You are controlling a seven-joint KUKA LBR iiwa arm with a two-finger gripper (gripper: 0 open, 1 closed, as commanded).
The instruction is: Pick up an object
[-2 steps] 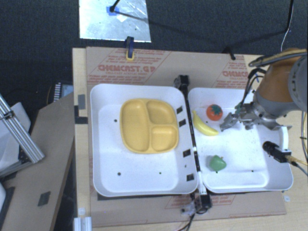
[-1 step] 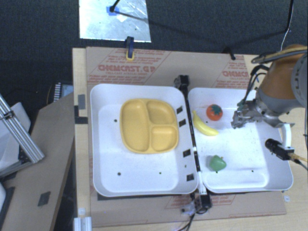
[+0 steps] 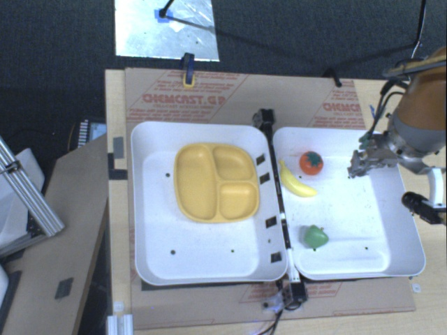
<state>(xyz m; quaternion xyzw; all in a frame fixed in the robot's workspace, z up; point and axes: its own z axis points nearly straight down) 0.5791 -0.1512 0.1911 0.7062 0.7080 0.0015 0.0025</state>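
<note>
From the overhead camera: two white bins side by side, the left bin (image 3: 150,208) and the right bin (image 3: 391,243). The left one carries a single yellow divided tray (image 3: 215,182) with three compartments – smooth plastic, rounded corners – sitting roughly centred, with bare white floor all round it.

The right bin has three toy foods. One red tomato (image 3: 311,162) at about 10 o'clock in the bin, one yellow banana (image 3: 297,182) just beside it, lower left and close to the divider wall, and one green pepper-like piece (image 3: 316,236) at around 7 o'clock, well apart from the other two. The middle and 4 o'clock side of that bin are open floor.

The gripper (image 3: 358,165) hangs over the bin's 1 o'clock area, near its far rim – nothing between its fingers, but I can't tell whether they're spread or pressed together.
</note>
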